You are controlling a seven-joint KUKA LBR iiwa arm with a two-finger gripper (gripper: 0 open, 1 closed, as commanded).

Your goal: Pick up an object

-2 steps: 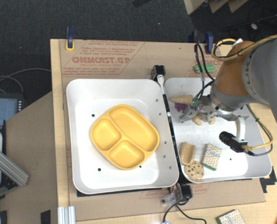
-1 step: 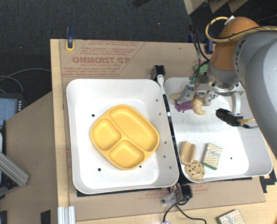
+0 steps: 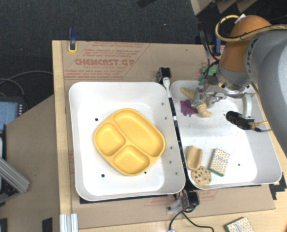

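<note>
Gripper [image 3: 202,102] hovers low at the right bin's [image 3: 259,170] eleven o'clock, over a purple piece [image 3: 186,107] and tan piece [image 3: 205,112]; its grip, I cannot tell. Roll [image 3: 193,156], cookie [image 3: 201,176] and packet [image 3: 219,162] sit at seven o'clock.

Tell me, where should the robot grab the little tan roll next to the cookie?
Probably across the middle of the tan roll, coming straight down from above. It lies flat in the right bin with its long axis running roughly up and down the view, so closing on its two long sides looks easiest. The cookie touches its lower end, and the bin's wall is close on one side.
</note>
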